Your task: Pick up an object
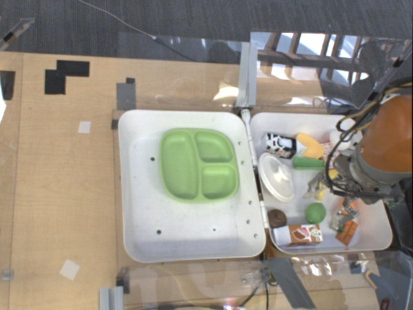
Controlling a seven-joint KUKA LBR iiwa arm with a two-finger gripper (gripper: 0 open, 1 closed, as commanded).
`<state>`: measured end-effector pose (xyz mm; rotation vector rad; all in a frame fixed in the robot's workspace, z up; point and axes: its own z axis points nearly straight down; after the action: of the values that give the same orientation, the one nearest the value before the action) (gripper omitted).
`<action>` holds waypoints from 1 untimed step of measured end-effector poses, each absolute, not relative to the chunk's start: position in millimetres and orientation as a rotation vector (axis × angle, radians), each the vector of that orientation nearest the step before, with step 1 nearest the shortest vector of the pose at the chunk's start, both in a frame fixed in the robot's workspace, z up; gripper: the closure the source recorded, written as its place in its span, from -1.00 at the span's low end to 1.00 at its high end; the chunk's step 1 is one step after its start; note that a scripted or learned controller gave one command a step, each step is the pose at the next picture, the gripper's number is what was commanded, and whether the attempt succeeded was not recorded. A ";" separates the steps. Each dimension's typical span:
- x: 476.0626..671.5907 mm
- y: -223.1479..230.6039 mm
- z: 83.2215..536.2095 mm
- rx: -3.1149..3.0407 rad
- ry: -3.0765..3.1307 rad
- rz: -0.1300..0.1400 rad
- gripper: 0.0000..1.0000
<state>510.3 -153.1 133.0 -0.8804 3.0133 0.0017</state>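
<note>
End effector [342, 206] aperture unclear, hovers over right bin; small green rubbery ball [315, 212] just left: light, rolls, pinch across middle.

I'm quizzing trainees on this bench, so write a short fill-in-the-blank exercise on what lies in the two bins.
1. The divided plate in the left bin is ____ in colour.
2. That plate has ____ compartments.
3. The green ball lies in the ____ bin.
4. The arm hangs over the ____ bin.

Missing words: green; three; right; right
</note>
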 end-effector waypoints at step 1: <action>543.1 -141.6 95.4 -0.742 3.044 -0.004 -1.00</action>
<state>543.1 -141.6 95.4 -0.7424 3.0443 -0.0039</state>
